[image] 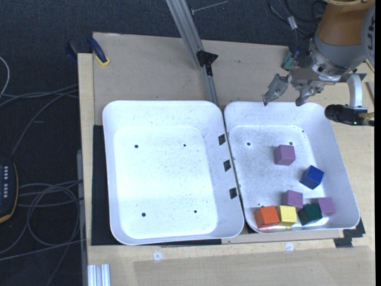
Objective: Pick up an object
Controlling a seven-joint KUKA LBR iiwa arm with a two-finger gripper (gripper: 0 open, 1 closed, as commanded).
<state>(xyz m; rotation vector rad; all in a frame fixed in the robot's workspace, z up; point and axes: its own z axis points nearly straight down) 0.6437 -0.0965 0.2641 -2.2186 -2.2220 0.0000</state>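
- Seven little blocks can be counted in the right-hand bin from the overhead camera: a purple cube out on its own mid-bin, a blue cube just below and to its right, and a cluster against the near wall made up of an orange block, a yellow block, a green block and two more purple ones.
- Nothing is held yet. The pincer is seen spread wide with nothing between its fingers, hanging over the worktop just past the bin's far rim.
- So the approach step is judged to be in hand, no grab made.
- Next, the pincer would need to be brought in over the bin, lined up and lowered around one block. The lone purple cube looks the easiest, since space is left all round it; the clustered ones are packed touching each other.
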